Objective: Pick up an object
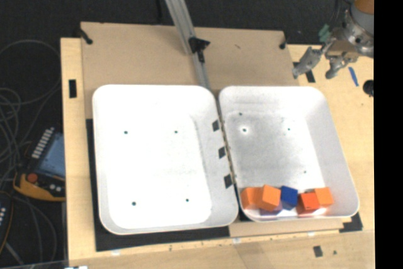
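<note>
Two white bins sit side by side on the bench, and all the action pieces are crowded along the near edge of the right bin (315, 111). Lined up there: an orange block (252, 197) at the left end, a second orange block (271, 196) touching it and slightly overlapping, then a blue block (289, 196) just beside that, and past it an orange-red block (308, 201) pressed against one more orange block (323, 196) at the right end. Something purplish peeks out beneath the row, too small to make out.

Up at the far right of the view, the gripper (320, 67) hangs outside the bins, over the bare bench beyond the right bin's far corner. Its two fingers (305, 65) are spread, with a clear gap between them, and nothing sits in that gap. The blocks lie well apart from those fingertips: the whole depth of the right bin separates them, the row hugging the near wall while the gripper sits beyond the far rim.

Left bin (113, 135) shows its white floor with a few dark dots. A grey metal rail (179, 9) slants down from the top of the view toward the seam between the bins. Off the bench at the left, a handheld controller (45, 164) with orange trim lies among dark cables.
</note>
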`<act>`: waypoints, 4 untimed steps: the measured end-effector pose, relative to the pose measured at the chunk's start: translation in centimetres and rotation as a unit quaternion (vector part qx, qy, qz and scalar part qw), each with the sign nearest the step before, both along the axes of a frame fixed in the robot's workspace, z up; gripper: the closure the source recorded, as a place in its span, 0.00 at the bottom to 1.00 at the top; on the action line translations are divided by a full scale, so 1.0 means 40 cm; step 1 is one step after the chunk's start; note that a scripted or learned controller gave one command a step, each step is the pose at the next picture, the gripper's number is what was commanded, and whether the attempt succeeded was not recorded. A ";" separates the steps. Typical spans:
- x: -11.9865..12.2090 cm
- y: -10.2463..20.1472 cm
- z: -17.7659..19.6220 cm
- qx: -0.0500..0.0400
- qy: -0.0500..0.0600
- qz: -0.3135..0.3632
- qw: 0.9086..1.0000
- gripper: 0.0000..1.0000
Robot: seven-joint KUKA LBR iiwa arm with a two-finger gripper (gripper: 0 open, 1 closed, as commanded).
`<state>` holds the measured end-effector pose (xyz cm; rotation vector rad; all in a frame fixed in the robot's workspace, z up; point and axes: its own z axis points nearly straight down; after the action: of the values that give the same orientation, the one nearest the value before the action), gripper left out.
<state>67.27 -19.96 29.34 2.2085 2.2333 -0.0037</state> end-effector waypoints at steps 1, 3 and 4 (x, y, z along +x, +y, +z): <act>0.000 0.251 -0.018 0.002 -0.001 -0.001 1.000 0.00; -0.001 0.239 -0.018 0.001 -0.001 -0.005 1.000 0.00; -0.001 0.239 -0.018 0.001 -0.001 -0.005 1.000 0.00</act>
<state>67.21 -10.41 28.62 2.2192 2.2228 0.0003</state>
